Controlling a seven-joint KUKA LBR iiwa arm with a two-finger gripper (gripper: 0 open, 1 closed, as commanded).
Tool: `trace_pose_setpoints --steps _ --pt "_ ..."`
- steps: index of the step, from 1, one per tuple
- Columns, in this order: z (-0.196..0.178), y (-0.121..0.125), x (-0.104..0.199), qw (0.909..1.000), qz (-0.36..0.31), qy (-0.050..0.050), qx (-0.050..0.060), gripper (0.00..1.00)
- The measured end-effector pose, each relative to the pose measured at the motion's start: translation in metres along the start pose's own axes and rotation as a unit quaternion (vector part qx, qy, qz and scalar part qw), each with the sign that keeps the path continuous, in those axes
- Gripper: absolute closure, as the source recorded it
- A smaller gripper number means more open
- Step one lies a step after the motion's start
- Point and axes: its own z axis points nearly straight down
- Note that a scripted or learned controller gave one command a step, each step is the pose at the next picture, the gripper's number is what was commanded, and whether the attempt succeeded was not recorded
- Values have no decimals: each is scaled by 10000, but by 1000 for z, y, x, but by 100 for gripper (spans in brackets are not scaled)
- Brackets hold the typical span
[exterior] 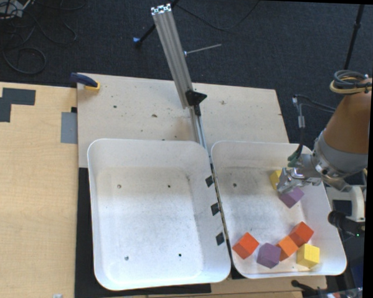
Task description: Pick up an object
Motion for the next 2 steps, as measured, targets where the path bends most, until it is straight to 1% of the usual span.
trace_pose_setpoints --steps 1,2 --pt "-3 4 49 10000 1 2 3 100" --pt "-10 17 90 10000 5 -9 -4 100"
